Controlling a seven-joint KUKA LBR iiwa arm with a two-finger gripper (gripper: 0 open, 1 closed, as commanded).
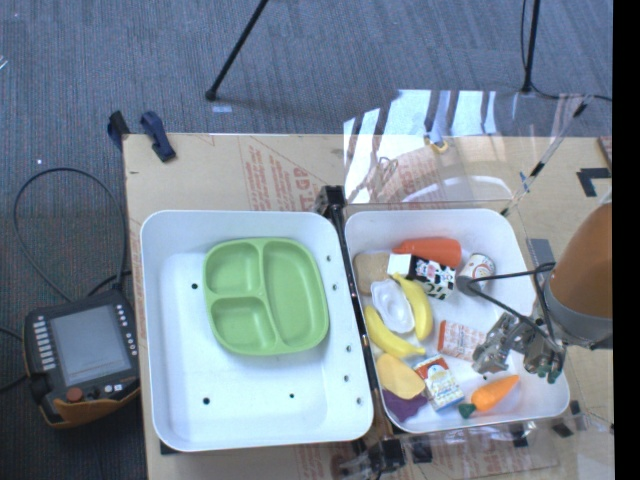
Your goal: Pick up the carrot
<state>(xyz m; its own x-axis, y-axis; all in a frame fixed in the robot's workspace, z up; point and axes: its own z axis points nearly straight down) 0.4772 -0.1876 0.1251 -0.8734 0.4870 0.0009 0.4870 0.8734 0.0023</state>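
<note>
Grey carpet surrounds the bench [240,173], with tripod legs at the top and a pendant [80,353] on the floor off its left edge. From my seat the arm [595,278] is cut off at the right, and its gripper [520,348] is a dark tangle over the right bin's [440,213] right side; I cannot tell how it is set.

I see the carrot [490,395] lying in that bin's near right corner, just below the gripper and apart from it as far as I can judge. Its long axis runs diagonally, green top toward the near edge and left, orange tip up and right toward the bin's right wall.

Close on its left sits a small carton [438,380], then a purple and yellow piece [400,380] I cannot name. Two bananas [405,318] and a white item [392,305] lie mid-bin, with an orange packet [458,338] beside them. At the far edge are an orange-red thing [430,251], a cow-print carton [432,276] and a can [477,266]. A green plate [267,296] sits in the left bin [170,368].
</note>
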